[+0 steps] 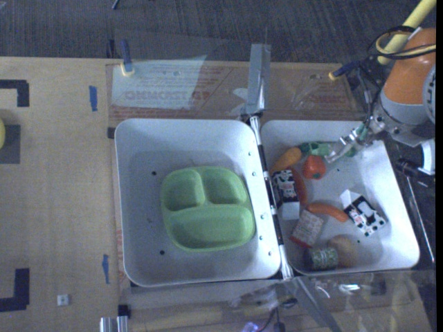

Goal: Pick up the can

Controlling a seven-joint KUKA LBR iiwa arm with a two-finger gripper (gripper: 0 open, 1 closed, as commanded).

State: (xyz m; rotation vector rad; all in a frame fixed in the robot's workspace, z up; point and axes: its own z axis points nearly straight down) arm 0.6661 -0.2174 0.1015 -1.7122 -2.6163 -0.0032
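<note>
- Locate the claw [348, 146] over the far part of the right bin [394, 185], below the orange band of the arm [408, 81]. You see it as thin metallic fingers, but the view is too small and blurred to show whether they are spread or closed; you cannot tell.
- Note that the claw tip lies just beside the red tomato-like item [314, 167] and a small green piece [313, 148]. You cannot tell whether it touches either.
- Find the can [322, 257] at the near edge of the right bin, well apart from the claw. It is a short cylinder with a green label, lying on its side, touching or just beside a rounded brown item [345, 247].
- Identify the other contents of the right bin: an orange carrot shape [286, 159], a long orange-red piece [328, 211], a dark printed carton [285, 184], a flat reddish packet [307, 227] and a black-and-white patterned box [365, 215].
- Observe the left bin [138, 151]: a smooth white shallow tray holding a matte green divided plate [206, 209] with three compartments.
- Both bins rest side by side on the pale wooden tabletop [55, 206].
</note>
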